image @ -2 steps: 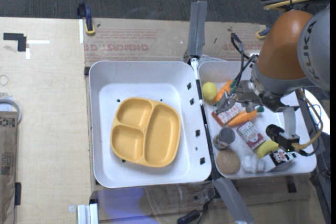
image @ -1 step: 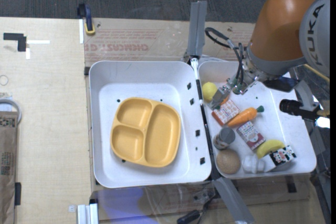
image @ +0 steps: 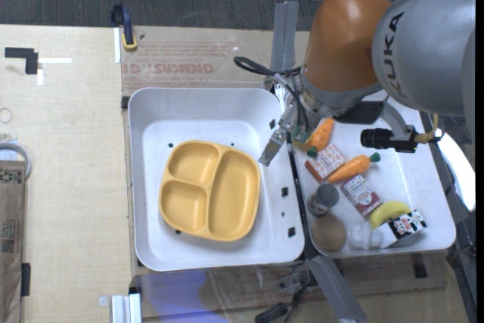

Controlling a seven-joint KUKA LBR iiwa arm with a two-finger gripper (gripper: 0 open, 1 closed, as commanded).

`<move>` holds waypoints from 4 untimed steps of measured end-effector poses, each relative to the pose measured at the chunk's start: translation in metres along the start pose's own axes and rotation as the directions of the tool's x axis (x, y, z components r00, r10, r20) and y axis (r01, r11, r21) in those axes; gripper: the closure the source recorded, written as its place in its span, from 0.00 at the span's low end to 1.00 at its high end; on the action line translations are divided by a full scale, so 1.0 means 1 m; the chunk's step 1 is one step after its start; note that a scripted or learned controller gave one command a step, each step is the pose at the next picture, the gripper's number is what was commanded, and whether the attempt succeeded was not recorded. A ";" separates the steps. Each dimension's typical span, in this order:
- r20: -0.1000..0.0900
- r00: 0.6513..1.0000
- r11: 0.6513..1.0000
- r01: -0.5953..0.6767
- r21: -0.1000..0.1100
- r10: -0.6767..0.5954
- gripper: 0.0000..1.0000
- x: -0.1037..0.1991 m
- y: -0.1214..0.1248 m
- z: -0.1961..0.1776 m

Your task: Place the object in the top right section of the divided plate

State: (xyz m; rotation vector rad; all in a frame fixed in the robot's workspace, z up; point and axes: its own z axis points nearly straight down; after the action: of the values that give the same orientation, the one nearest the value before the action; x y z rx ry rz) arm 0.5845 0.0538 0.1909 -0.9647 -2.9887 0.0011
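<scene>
Orange carrot (image: 322, 134) sits pinched in the jaws of the gripper (image: 308, 134) above the rim between both bins, apparently lifted for transfer; the yellow divided plate (image: 210, 191) waits in the left bin (image: 144, 163).

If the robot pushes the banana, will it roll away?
Probably not far. The banana looks curved, so it would likely rock or spin rather than roll. It lies among other things in the right bin, which could stop it. It looks like smooth plastic, so maybe slippery.
</scene>
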 end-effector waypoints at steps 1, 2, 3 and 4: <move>0.001 0.807 0.807 -0.590 0.001 0.590 0.00 0.010 0.028 0.000; 0.002 0.808 0.808 -0.589 0.003 0.589 1.00 0.009 0.027 -0.008; 0.003 0.725 0.725 -0.689 0.000 0.689 1.00 0.056 0.066 0.089; 0.001 0.776 0.776 -0.630 0.002 0.630 1.00 0.104 0.091 0.054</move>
State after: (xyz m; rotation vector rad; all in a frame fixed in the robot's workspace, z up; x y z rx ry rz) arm 0.5534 0.1889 0.1371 -1.9088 -2.4943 0.0048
